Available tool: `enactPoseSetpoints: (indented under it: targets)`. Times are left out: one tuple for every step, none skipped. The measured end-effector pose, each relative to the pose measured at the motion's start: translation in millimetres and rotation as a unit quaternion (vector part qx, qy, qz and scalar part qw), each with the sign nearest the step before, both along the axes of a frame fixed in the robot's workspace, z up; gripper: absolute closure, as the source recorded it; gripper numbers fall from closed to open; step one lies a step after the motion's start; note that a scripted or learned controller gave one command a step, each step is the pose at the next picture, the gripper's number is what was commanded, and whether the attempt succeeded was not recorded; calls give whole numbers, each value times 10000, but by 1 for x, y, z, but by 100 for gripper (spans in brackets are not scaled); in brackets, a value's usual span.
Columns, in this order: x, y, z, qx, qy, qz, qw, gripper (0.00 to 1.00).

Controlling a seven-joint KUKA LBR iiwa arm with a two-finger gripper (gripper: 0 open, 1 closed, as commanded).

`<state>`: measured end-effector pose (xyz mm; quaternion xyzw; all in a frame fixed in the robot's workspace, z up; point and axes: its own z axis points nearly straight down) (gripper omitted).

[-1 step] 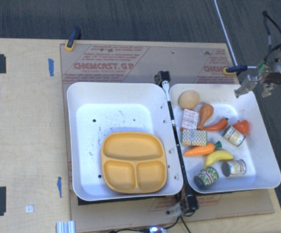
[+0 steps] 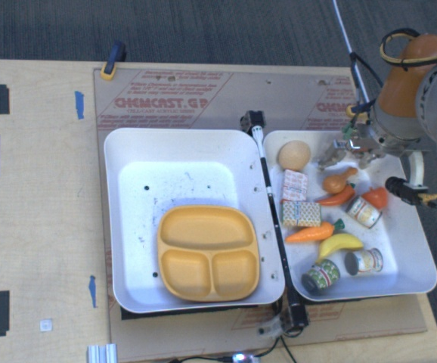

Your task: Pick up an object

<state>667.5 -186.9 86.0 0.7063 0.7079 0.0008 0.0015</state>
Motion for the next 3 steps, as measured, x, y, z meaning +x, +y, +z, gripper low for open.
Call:
enactPoseSetpoints:
  targets:
    - [-24,46,-1,11,23,-4,10000,0]
    - [-50,75,2,-52,-33,-29,10000,0]
    - [-49,79,11,-21,-25,-22,10000,100]
